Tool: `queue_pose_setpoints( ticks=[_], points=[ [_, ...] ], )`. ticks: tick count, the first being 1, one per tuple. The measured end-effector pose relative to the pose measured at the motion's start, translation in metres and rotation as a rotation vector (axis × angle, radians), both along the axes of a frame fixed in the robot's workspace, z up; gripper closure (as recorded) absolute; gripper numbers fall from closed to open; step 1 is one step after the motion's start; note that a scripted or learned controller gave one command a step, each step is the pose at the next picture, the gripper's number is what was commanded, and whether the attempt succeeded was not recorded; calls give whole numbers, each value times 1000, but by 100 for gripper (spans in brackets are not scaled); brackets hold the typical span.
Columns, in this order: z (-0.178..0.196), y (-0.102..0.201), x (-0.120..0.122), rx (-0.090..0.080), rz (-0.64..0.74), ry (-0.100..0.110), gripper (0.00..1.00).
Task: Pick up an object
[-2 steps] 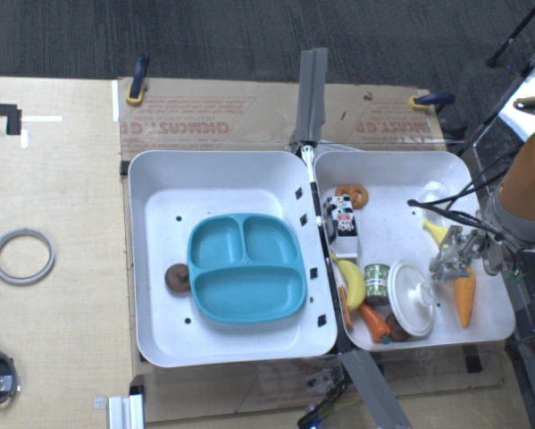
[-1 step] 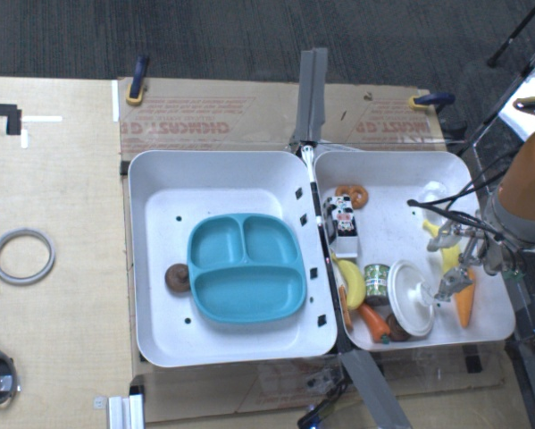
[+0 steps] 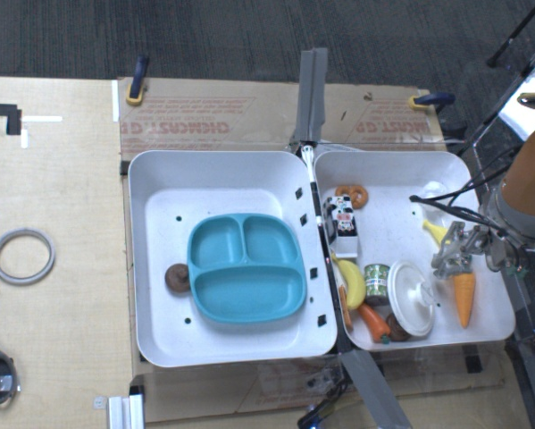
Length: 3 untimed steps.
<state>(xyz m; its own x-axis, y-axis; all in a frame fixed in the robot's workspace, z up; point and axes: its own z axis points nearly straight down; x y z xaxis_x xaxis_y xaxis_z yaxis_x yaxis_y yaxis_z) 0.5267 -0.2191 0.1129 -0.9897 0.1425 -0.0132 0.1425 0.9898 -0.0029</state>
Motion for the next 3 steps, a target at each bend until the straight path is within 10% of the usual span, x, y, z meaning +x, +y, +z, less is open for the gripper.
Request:
queue_pose_setpoints(
  ticks=[1, 2, 3],
  points=[
    [0, 0, 0, 0, 0, 0, 0],
    [-20, -3, -15, 4, -131, 8, 0],
    [-10, -2, -13, 2, -128, 4, 100]
  ],
)
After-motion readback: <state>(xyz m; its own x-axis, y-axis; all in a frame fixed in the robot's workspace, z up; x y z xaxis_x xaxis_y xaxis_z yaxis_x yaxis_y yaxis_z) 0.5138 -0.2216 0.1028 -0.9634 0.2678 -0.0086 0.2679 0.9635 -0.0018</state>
